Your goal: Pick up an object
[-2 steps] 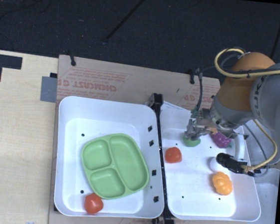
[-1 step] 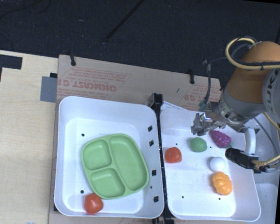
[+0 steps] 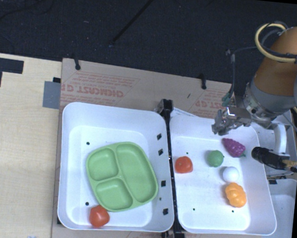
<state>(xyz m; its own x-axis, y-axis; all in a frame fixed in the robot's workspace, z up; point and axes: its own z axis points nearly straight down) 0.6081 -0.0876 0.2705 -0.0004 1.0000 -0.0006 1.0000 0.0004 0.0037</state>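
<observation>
The KUKA arm's end effector (image 3: 223, 123) hangs over the far end of the right-hand bin (image 3: 190, 219), whether spread or pressed together cannot be told. Nothing is seen between its tips. The nearest pick, a purple toy (image 3: 234, 147), lies just beside it toward the camera, long axis slanting along the bin's right wall. Beyond the purple toy sit a green ball (image 3: 215, 158), white ball (image 3: 231, 174), orange toy (image 3: 235, 195) and red tomato (image 3: 184, 164), with open floor around them.
</observation>
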